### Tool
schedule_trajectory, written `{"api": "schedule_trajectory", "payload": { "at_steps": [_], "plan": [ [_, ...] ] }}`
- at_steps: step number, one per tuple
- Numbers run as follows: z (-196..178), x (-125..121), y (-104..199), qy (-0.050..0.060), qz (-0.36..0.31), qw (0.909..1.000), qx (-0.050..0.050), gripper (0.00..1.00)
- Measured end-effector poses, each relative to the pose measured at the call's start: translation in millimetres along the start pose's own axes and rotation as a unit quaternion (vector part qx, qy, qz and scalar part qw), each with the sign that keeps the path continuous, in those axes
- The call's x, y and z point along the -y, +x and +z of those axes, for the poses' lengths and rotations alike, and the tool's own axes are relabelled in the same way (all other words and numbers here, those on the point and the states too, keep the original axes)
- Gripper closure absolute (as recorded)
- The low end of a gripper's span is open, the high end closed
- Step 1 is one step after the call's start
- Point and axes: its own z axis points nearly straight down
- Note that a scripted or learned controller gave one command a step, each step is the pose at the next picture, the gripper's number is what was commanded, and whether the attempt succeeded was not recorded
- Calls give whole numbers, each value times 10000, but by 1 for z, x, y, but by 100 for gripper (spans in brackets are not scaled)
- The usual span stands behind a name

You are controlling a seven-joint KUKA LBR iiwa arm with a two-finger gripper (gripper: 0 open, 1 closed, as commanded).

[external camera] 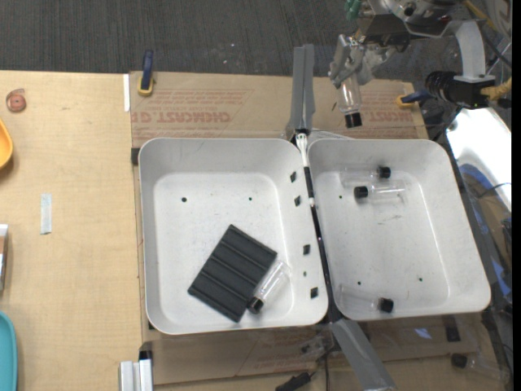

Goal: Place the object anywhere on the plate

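Above right bin's far edge, tool (352, 72) clamped on clear vial (350, 104), black cap hanging down. Probably light, stiff, slippery, fragile; best gripped mid-body. Black ridged plate (232, 272) in left bin (163, 218), another vial (269, 287) touching its edge.

2 shallow white bins are sitting side by side: the left bin (159, 218) and the right bin (456, 218). 1 black ribbed plate (232, 272) is lying in the left bin, with 1 clear vial with a black cap (267, 287) leaning against its edge. 3 more clear black-capped vials are lying in the right bin (381, 172) (376, 192) (384, 305). 1 further vial (350, 104) is hanging at the 1 gripper (352, 65), making 5 vials in all.
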Motion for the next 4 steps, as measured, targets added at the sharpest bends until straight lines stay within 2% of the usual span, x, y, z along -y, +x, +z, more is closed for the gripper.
{"api": "schedule_trajectory", "payload": {
  "at_steps": [1, 2, 3, 4],
  "plan": [
    [0, -30, 37, -2, 2518, 9678, 1, 100],
    [-1, -38, 79, -3, 5118, 8591, -10, 100],
    [65, 24, 25, 6, 3293, 9442, 3, 100],
    [145, 72, 63, 0, 67, 10000, -5, 100]
  ]
}}
